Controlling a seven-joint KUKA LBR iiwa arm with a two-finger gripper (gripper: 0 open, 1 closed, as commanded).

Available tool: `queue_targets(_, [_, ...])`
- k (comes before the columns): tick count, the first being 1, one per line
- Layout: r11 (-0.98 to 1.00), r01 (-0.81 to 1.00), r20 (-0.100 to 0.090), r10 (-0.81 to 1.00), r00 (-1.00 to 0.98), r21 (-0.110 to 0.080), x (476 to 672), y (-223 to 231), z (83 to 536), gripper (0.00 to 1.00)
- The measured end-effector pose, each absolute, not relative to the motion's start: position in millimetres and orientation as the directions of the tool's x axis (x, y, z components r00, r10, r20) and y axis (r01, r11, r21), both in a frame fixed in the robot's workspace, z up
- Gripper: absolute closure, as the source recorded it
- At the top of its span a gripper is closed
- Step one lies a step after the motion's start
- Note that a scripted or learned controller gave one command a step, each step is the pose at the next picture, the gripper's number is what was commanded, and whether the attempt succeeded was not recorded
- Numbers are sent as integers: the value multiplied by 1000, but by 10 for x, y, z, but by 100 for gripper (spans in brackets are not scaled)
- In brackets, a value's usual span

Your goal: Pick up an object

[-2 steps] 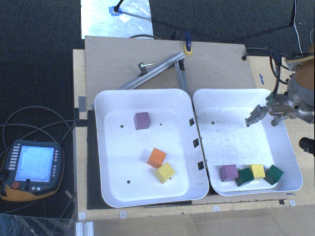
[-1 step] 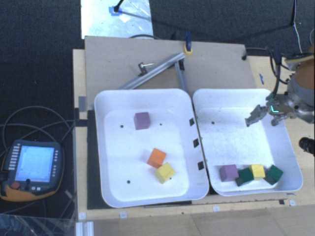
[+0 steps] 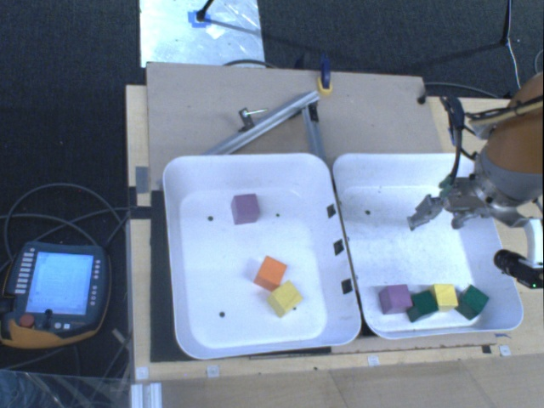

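We see the desk (image 3: 374, 100) bearing two white bins. In the right bin (image 3: 399, 177) the gripper (image 3: 438, 215) hovers, fingers spread and empty. Along its near wall sit a purple cube (image 3: 394, 297), green cube (image 3: 421, 305) and yellow cube (image 3: 444, 295), touching; we should descend squarely over the purple one.
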State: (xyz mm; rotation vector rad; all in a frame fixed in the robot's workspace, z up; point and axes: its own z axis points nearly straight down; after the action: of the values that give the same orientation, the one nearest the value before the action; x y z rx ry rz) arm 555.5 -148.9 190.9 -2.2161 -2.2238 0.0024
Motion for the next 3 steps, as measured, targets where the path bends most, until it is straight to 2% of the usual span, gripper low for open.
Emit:
queue_targets(2, [3, 1000, 1, 1000, -3, -3, 5536, -1479, 969, 0])
queue_targets(3, [5, 1000, -1, 1000, -5, 4, 5558, -1485, 1110, 100])
